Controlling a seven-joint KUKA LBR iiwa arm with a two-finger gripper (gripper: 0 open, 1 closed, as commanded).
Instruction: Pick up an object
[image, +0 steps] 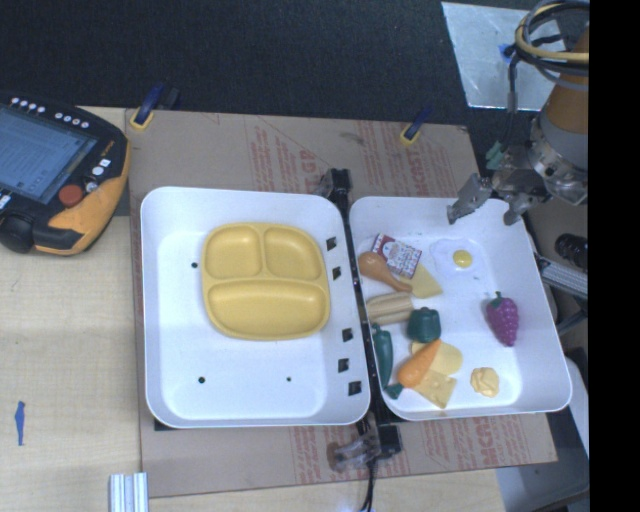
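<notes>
Many small plastic toy foods crowd the right white bin (540, 385); the nearest, a fried egg (456, 257), lies just below the grey two-finger gripper (490, 203), which hangs spread wide and empty over the bin's far rim. A descent here risks striking that rim or sliding off the flat egg.
</notes>
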